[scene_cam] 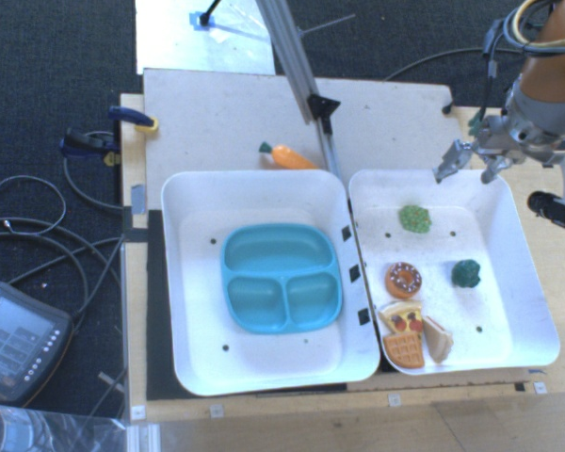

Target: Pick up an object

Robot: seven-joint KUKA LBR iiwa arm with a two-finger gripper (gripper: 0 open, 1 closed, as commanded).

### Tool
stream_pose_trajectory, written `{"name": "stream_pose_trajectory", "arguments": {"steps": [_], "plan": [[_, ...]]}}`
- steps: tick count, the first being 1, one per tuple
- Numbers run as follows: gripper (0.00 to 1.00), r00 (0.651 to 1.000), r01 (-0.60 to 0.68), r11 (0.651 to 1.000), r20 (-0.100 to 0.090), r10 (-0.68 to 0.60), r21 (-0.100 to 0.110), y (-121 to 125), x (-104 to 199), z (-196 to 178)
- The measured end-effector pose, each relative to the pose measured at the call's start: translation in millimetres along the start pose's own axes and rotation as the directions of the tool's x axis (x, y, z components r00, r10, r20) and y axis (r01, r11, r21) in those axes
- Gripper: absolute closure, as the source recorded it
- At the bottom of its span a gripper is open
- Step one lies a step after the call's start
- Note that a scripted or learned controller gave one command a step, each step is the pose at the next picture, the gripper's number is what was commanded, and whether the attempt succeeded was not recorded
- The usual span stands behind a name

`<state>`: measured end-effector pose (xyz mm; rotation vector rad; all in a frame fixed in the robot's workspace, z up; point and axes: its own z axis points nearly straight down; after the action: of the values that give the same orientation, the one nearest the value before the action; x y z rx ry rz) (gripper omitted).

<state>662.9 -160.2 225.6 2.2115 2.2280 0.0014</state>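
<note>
Gripper: two-finger metal gripper (473, 163), fingers apparently spread, nothing between them, over right white bin's (527, 252) far rim.
Nearest: bumpy light-green toy (414, 218).

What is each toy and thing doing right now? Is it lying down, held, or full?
gripper: open, above the right bin's far edge, holding nothing.
blue tray: flat in the left bin, compartments bare.
donut: lying flat in the right bin.
light green piece: resting loose in the right bin.
dark green piece: resting loose in the right bin.
waffle: flat, touching the pizza slice.
carrot: lying on the bench behind the bins.
</note>
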Motion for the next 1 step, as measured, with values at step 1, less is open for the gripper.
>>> {"name": "stream_pose_trajectory", "arguments": {"steps": [1], "plan": [[0.00,1.000,0.001,1.000,0.001,-0.001,0.000,-0.1,-0.3,-0.2]]}}
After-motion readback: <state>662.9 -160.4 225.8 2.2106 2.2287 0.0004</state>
